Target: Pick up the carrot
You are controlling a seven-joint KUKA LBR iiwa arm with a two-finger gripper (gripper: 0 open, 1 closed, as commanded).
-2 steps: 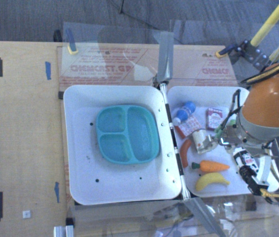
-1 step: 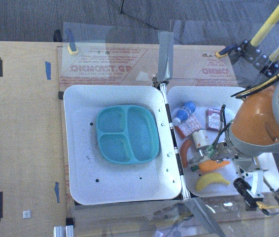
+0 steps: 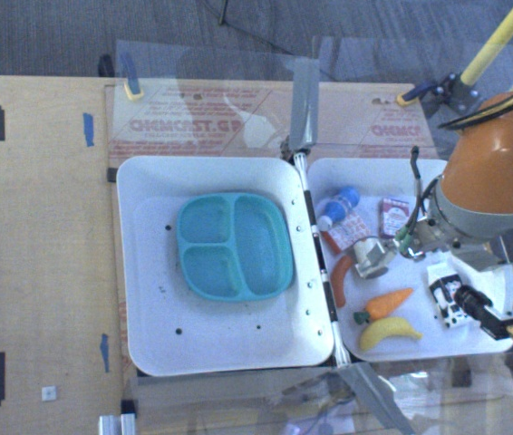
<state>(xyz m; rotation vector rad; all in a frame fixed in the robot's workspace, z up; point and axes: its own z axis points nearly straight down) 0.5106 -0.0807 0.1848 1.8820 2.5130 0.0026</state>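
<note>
Two shallow white bins are sitting on the wooden desk (image 3: 39, 270); the small orange carrot (image 3: 389, 303) is lying in the right bin (image 3: 501, 284), between a yellow banana (image 3: 389, 333) nearer and the end effector (image 3: 374, 259) farther; its opening I cannot tell.

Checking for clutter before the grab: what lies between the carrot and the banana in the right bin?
Nothing. In the camera view the carrot lies just above the banana, with bare white bin floor between them.
</note>
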